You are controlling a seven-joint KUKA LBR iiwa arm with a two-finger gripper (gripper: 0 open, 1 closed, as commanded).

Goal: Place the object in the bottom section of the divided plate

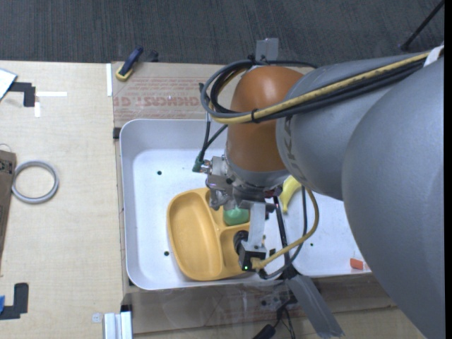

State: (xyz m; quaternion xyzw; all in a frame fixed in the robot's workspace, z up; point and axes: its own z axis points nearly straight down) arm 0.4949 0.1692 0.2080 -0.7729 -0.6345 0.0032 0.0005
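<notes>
Green object (236,215) lies at divided plate (194,235) in white bin (141,189); end effector (240,205) state unclear.

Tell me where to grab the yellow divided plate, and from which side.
Best pinch the yellow plate by its raised left rim, coming straight down. It lies flat in the bin, too broad to span, and that edge is unobstructed.

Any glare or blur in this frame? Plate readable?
Camera view: lighting even, no hard glare on the white bin; the arm, close to the lens, looks soft and covers the right side of the yellow plate; its left section is sharp.
</notes>
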